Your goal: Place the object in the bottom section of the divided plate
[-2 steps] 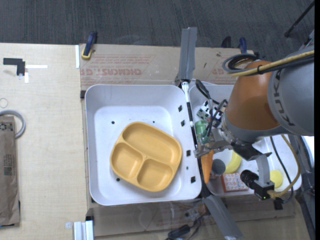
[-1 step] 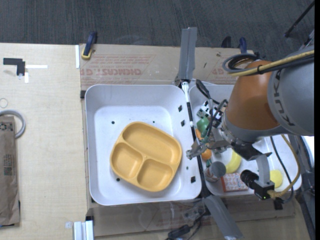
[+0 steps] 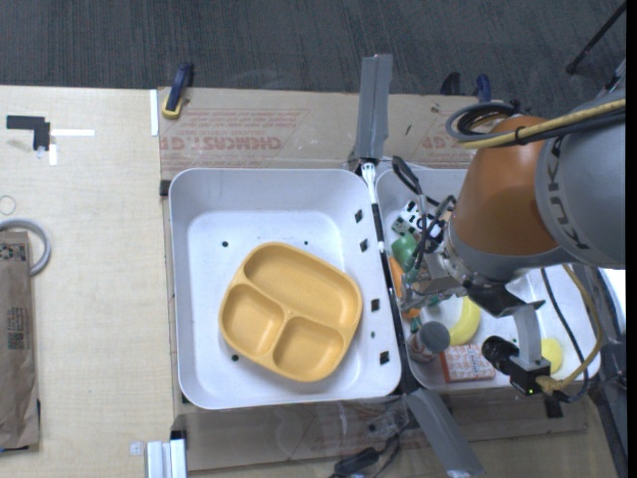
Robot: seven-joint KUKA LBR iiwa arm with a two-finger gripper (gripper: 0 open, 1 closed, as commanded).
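A: Broadly, largest first: what is on the worktop?

B: Item one, the arm, grey with an orange band, reaching in from the right and hanging over the right bin. It covers most of that bin's middle and far side. Item two, the left bin, white and shallow, its right wall touching the right bin's along a shared divider. Bare white floor shows all round the plate, widest toward the far wall and the left wall.

A: And the plate?

B: Item three, the divided plate, yellow, lying tilted on the left bin's floor, nearer the near wall. Three sections, nothing in any of them.

A: Contents of the right bin?

B: Small goods, crowded under the wrist: a yellow object, a printed card-like object near the near wall, a grey round object, another yellow piece further right, green and orange bits against the divider. Which of these is the task's object, I cannot tell; all lie in the right bin, apart from the plate.

A: The jaws?

B: Hidden among cables and wrist hardware; their state I cannot tell.
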